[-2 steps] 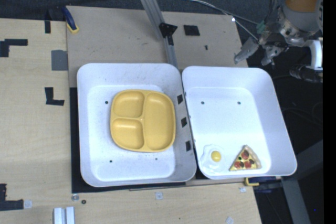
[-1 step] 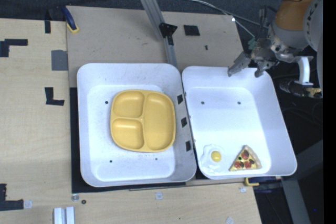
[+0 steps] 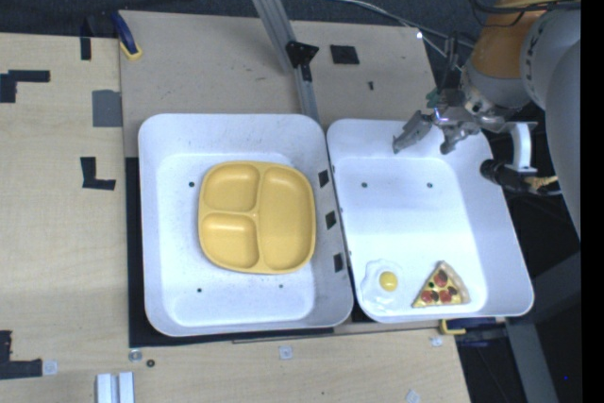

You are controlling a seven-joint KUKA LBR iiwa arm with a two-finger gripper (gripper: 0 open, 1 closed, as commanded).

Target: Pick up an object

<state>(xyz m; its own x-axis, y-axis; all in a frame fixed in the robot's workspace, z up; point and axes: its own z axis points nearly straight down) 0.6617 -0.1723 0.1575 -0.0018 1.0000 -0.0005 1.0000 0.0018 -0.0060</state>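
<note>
Two white bins (image 3: pixel 340 203) fill the bench; over the right one's far edge, the pincer (image 3: pixel 432 139) hangs spread open, holding nothing.

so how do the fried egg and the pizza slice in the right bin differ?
The fried egg is a white rounded blob with a yellow yolk; the pizza slice is a triangle, orange-edged with red toppings. The egg lies left of the slice. Both are flat toy foods at the right bin's near edge.

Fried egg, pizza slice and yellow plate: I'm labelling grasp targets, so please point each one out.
fried egg (image 3: pixel 385 281), camera view, on its yolk.
pizza slice (image 3: pixel 441 287), camera view, on its topped middle.
yellow plate (image 3: pixel 257 216), camera view, on the divider between its compartments.
</note>
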